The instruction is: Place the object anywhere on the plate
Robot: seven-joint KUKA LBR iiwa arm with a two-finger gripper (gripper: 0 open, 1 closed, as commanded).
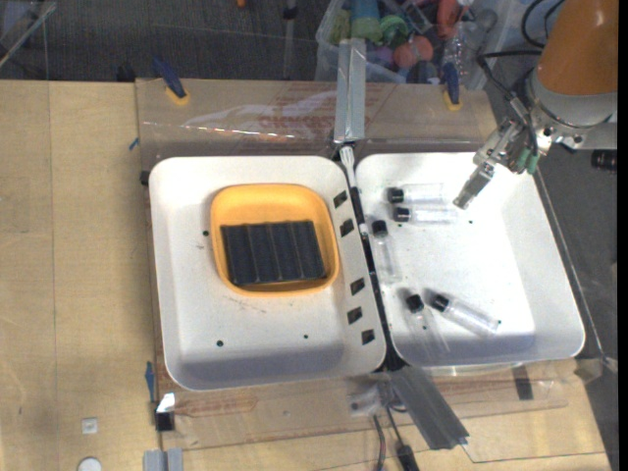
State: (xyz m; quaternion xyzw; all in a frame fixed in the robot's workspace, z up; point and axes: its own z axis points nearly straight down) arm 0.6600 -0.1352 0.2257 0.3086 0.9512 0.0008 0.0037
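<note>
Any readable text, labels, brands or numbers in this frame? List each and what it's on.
None can be read.
Clear vials in the right bin: black caps, no label legible.
Orange plate with the dark ribbed block in the left bin: no markings seen.
Faint reddish marks on the clear sheet behind the bins: too blurred to tell whether they are text.
</note>
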